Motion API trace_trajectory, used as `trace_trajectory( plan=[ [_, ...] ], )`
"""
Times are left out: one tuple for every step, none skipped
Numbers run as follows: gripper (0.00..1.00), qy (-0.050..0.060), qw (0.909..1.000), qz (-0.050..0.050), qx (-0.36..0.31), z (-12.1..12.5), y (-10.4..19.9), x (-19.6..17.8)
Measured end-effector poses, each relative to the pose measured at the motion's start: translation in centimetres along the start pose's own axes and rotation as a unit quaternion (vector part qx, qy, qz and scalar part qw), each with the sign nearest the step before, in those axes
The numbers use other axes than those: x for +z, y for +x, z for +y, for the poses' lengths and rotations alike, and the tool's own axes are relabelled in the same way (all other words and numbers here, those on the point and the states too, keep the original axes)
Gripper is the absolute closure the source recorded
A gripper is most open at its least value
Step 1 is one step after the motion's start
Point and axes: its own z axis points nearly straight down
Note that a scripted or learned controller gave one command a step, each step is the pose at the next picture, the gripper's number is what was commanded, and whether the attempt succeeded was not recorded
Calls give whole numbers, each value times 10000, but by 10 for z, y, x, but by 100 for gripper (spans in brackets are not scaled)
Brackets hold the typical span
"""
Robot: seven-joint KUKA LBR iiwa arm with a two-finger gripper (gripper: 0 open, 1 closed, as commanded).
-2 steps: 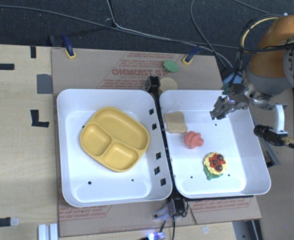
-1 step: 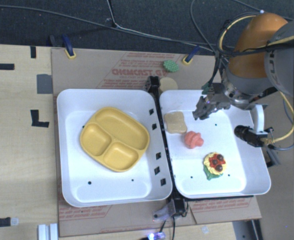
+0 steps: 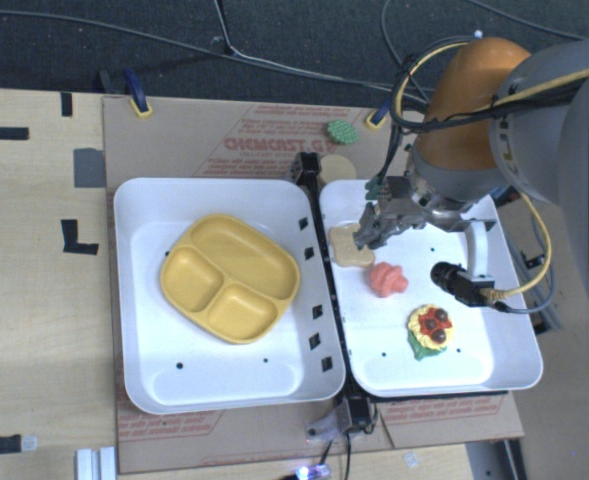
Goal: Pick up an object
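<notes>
My gripper (image 3: 372, 232) hangs over the left part of the right bin (image 3: 474, 368), right above a beige, cookie-like piece (image 3: 348, 251) that lies against the bin's left wall. A pink ridged toy (image 3: 387, 279) rests just below and right of the gripper. Near the bin's front right lies a yellow and green piece with red spots (image 3: 429, 330). The gripper's fingers point down toward the beige piece, and nothing shows between them.
The left bin (image 3: 144, 368) holds a yellow divided plate (image 3: 230, 276). A green knobbly thing (image 3: 341, 131) lies on the cardboard behind the bins. Black clips run along the divider between the bins.
</notes>
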Motion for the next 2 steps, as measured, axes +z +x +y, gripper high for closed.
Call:
trace_trajectory(
  plan=[
    [100,-11,10000,3,-8,-5,52,-9],
    [100,1,10000,3,-13,-19,114,-5]
  ],
)
